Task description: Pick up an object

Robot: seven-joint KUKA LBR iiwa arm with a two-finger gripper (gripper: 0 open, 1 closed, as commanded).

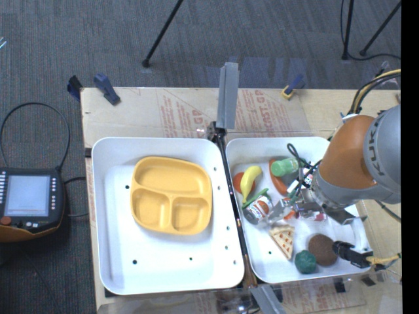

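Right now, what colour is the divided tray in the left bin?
Yellow: the divided tray shows plainly in the camera view.

The right bin (pixel 262 267) holds a jumble of toy food: a yellow banana (pixel 249 179), a green piece (pixel 283 167), a small can (pixel 259 209), a pizza slice (pixel 283 240), a brown lump (pixel 321 248) and a teal ball (pixel 305 261).

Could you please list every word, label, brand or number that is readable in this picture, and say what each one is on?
"KUK": the start of grey lettering on the arm's orange band; the rest is cut off by the picture's edge.
Red printing on the cardboard sheet under the bins: upside down and too blurred to read.
Label on the small can in the right bin: too small to read.
Screen of the handheld pendant: nothing legible.
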